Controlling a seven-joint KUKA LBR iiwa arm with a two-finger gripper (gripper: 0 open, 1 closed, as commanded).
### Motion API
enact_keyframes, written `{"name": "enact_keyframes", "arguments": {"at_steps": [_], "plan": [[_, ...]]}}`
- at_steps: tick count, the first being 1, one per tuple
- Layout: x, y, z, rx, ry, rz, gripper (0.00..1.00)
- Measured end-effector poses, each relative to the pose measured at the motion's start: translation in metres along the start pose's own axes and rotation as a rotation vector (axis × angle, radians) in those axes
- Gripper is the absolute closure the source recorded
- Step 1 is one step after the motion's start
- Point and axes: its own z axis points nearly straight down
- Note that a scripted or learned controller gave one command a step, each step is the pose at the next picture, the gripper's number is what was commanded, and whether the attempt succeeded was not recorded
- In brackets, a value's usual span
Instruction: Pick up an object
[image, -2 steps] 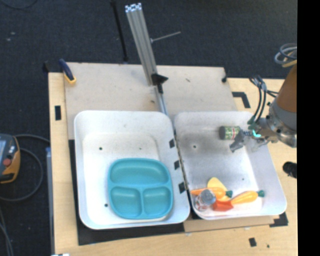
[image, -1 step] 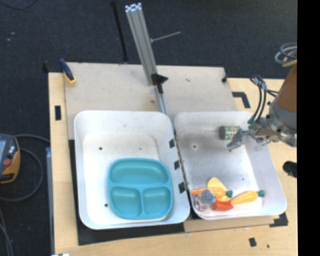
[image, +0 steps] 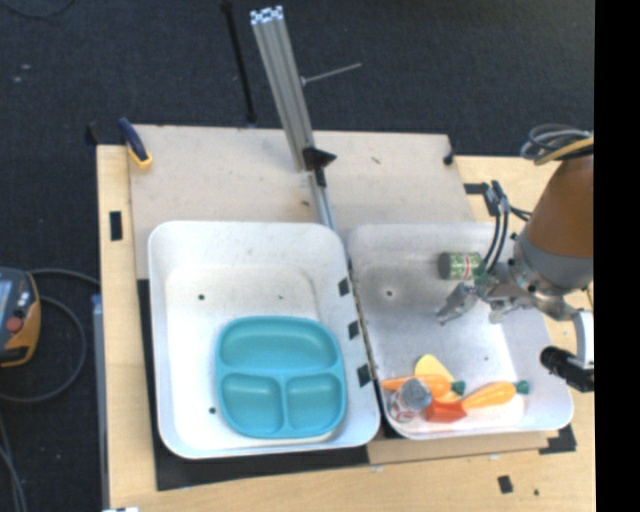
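Even, bright light falls from above; my white bins (image: 250, 240) glare slightly, shadows stay soft, detail grainy.

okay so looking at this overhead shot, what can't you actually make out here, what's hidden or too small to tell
- Gripper, camera view: too small and blurred to judge its state.
- Green can, camera view: its right end is hidden behind the arm; label unreadable.
- Toy pile in the right bin, camera view: pieces overlap, so individual items are hard to separate.
- Arm, camera view: cut off at the right edge.
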Motion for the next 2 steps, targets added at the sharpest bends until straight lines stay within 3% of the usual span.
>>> {"name": "enact_keyframes", "arguments": {"at_steps": [1,2], "plan": [[-0.004,0.003,0.062,-0.001,0.0,0.001,0.0],[-0.005,0.004,0.083,-0.005,-0.002,0.002,0.0]]}}
